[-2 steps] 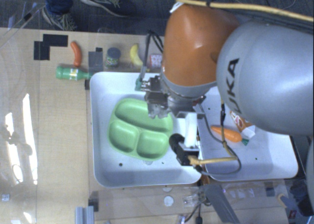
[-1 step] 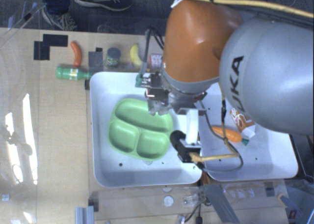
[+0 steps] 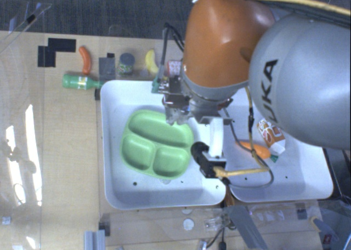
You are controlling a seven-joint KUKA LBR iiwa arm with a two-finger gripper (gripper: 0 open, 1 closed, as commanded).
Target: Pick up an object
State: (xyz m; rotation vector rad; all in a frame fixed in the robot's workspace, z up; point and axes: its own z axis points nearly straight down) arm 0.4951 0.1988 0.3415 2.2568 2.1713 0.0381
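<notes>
Arm (image 3: 296, 73): grey bulk with an orange band (image 3: 219, 29), closest to the lens and covering much of the upper right; it reaches in across the two bins.
Gripper (image 3: 175, 114): low over the left bin (image 3: 118, 188), at the upper right rim of the green divided plate (image 3: 153, 145). It looks to be touching or just above that rim; the slant makes it hard to say which.
Opening: cannot tell how far open it is, since the wrist hides much of it. Nothing can be seen held in it.
Task's thing: the green divided plate seems the likely target. It lies flat in the left bin, toward that bin's middle and right.
Step in hand: judged as the approach or the closing-in on the plate's edge; no lift is evident.
Next move calls for: a firm pinch on the thin rim, then a straight rise. A wide, shallow plate gripped at one edge may tilt or slip.
Right bin (image 3: 307, 186): holds a carrot (image 3: 253, 149) and a small carton (image 3: 271, 134), near each other.
Bench beyond the bins: green bottle (image 3: 79, 82), banana (image 3: 150, 61).
</notes>
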